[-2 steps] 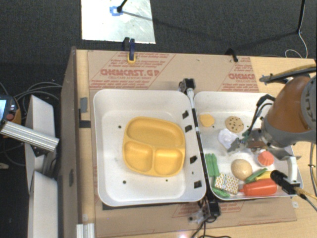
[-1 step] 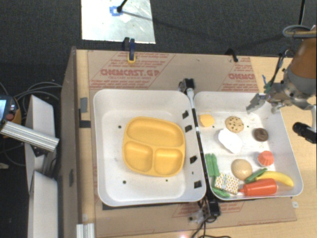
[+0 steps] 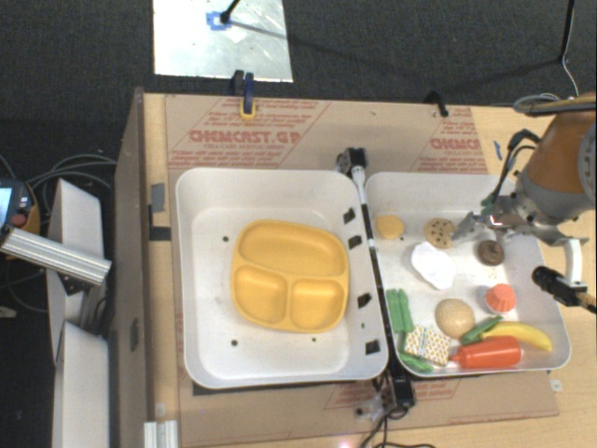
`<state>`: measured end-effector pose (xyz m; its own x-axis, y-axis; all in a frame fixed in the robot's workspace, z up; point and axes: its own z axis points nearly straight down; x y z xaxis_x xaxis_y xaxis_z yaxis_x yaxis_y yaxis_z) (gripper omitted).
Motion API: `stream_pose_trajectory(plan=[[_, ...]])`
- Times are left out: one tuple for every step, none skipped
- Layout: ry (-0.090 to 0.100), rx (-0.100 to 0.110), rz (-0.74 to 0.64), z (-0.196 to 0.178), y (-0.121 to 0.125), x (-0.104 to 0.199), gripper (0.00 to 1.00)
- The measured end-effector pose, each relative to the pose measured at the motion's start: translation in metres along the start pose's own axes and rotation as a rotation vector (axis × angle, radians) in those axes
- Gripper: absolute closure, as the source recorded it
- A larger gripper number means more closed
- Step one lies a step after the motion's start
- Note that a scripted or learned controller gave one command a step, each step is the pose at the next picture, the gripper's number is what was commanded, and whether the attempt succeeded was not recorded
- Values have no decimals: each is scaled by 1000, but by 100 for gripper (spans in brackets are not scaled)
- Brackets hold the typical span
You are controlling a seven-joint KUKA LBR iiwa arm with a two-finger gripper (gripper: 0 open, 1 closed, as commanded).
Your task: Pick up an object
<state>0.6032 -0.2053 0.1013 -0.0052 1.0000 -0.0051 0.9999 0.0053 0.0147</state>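
The floor (image 3: 75, 35) is dark, speckled carpet, running across the top and down the left side; a pale, shiny square sheet (image 3: 222, 24) lies on it near the top, with a small blue mark and a thin dark rod crossing one corner; the surface (image 3: 280, 129) is covered in brown cardboard printed with red lettering, held by a blue and yellow clamp (image 3: 245, 93) at its far edge; black cables (image 3: 65, 171) loop at the left, beside white boards and a silver metal rail (image 3: 56, 258).
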Motion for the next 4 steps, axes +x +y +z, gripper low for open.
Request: stream_pose_trajectory(plan=[[2,11,8,13,-86,-3,0],[4,4,-6,15,10,26,0],[6,18,7,16,-66,21,0],[1,-6,-6,-68,60,45,0]])
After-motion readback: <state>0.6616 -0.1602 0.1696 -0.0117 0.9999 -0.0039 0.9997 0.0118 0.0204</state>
